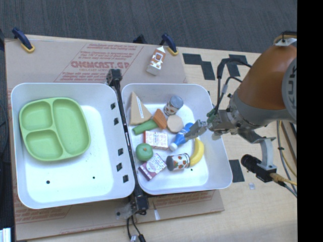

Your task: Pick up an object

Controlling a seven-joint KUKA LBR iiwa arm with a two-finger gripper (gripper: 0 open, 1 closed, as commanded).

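The right bin (218, 158) holds several small things: a yellow banana (197, 152), a blue bottle with a white cap (180, 138), a round tan disc (175, 123), an orange piece (160, 118), a tan wedge (135, 109), a green apple (144, 152), a pink box (157, 140), a purple box (152, 167) and a small printed can (177, 161). My gripper (195, 130) reaches in from the right, low over the bin's right half. It is at the upper end of the blue bottle, just above the banana. Its tip overlaps the bottle's top.
A green divided plate (54, 128) lies in the left bin (65, 185). A small carton (157, 60) lies on the cardboard behind the bins. A grey-blue jar (174, 105) stands at the back of the right bin. The arm's orange body (267, 82) overhangs the bench's right side.
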